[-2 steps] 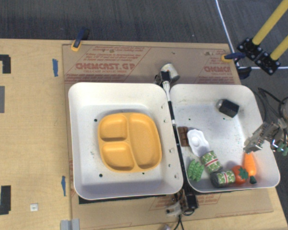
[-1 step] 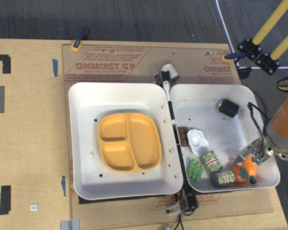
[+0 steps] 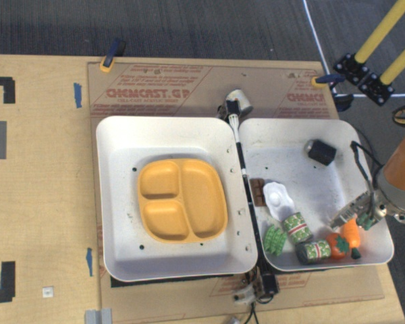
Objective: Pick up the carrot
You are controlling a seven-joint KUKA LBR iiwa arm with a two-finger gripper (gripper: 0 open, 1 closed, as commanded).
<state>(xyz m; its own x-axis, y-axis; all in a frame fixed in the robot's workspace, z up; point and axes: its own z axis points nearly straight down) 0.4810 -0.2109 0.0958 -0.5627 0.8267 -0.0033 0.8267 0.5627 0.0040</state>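
The carrot (image 3: pixel 352 234) lies in the right bin's (image 3: pixel 283 135) near-right corner, beside a red toy (image 3: pixel 337 246); our gripper (image 3: pixel 356 216) seems to touch it, finger state indiscernible, so we should centre before closing.

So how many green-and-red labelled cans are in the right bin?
2. One can lies near the bin's middle, beside the green toy; the other can lies at the front edge, left of the carrot. Others could be hidden under the pile.

carrot (image 3: pixel 351 234) hemmed by tomato (image 3: pixel 337 246), can (image 3: pixel 313 251), bin wall (image 3: pixel 385 245), open abv & bin ctr
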